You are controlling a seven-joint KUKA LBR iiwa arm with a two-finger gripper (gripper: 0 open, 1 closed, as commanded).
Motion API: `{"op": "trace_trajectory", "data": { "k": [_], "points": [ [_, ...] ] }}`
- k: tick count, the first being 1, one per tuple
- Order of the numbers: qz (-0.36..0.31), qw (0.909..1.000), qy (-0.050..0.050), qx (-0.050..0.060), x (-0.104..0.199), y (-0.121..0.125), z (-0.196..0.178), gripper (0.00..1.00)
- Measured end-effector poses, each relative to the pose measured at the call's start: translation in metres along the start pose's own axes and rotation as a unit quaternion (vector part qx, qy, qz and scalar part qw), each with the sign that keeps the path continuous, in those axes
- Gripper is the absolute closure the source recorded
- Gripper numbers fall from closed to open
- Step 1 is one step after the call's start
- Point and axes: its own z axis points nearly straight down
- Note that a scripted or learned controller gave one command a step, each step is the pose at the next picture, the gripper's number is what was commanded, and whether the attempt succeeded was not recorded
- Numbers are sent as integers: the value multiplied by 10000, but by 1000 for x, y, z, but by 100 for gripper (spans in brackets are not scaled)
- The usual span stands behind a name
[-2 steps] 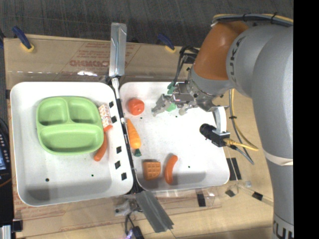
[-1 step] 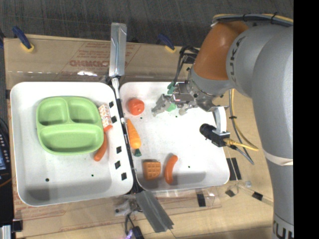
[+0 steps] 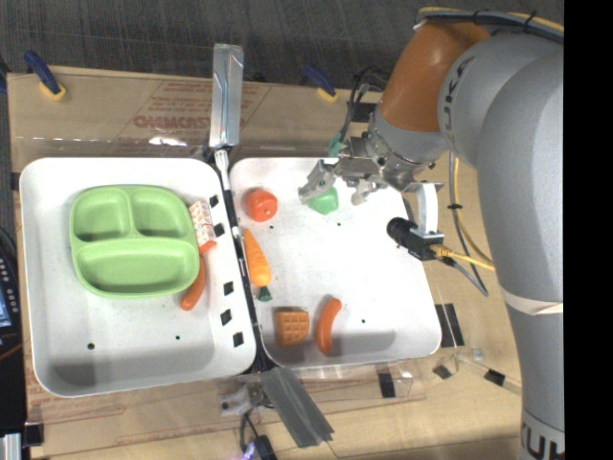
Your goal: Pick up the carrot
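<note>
- Camera view: the carrot (image 3: 256,260) is seen against the right bin's (image 3: 402,295) nine o'clock wall; the gripper (image 3: 337,189), spread open and empty, is poised near twelve o'clock, by a green piece (image 3: 327,201).
- The approach step is judged unfinished; travel toward eight o'clock, then descent, is needed.

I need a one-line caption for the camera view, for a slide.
Pincer hovers over a green item in the right bin, away from the carrot near the divider.
</note>
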Motion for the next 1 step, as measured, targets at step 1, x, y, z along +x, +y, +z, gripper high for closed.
{"op": "trace_trajectory", "data": {
  "k": [1],
  "points": [
    [724, 9974, 3, -2, 8, 29, 15, 0]
  ]
}}
